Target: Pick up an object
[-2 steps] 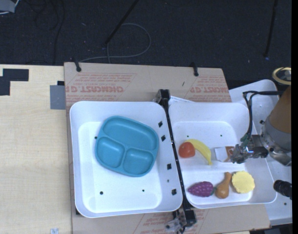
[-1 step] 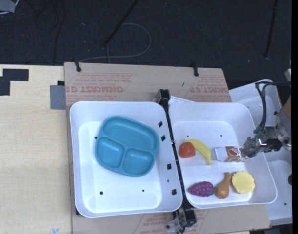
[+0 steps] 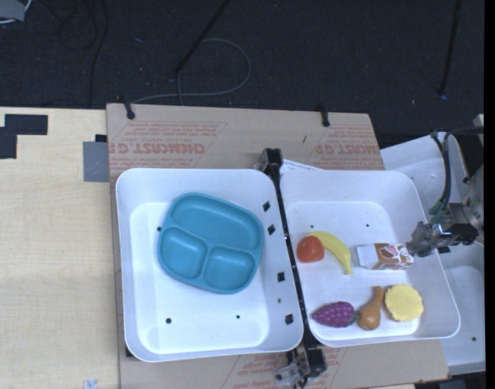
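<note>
Cardboard sheet (image 3: pixel 231 136) under the bins carries mirrored red lettering, unreadable. Pincer (image 3: pixel 417 245) sits beside the small carton (image 3: pixel 385 255); its state cannot be told.

Glossy white plastic bins (image 3: pixel 142 217) sit on matt brown cardboard (image 3: pixel 231 136).

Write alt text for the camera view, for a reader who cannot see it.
A robot gripper reaches in from the right beside a small carton in the right white bin, which also holds a tomato, banana, grapes, drumstick and yellow round piece. The left bin holds a blue divided plate.
</note>
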Motion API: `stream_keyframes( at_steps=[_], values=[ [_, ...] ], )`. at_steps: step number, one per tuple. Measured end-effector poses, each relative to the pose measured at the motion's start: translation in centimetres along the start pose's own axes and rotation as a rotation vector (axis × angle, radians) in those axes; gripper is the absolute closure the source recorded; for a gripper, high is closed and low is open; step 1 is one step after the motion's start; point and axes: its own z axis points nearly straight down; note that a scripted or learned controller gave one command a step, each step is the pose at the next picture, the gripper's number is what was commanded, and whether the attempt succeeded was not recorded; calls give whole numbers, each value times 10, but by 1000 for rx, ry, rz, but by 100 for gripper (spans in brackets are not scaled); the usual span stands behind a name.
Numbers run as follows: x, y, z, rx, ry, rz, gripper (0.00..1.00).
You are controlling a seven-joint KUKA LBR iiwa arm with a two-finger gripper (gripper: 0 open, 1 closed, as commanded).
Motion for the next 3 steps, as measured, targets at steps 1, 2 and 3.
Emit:
stream_keyframes(
  at_steps=[1,2,3],
  values=[
    [51,-4,-1,3,3,-3,100],
    [109,7,12,5,3,-4,100],
    [159,11,11,4,2,-3,100]
  ],
)
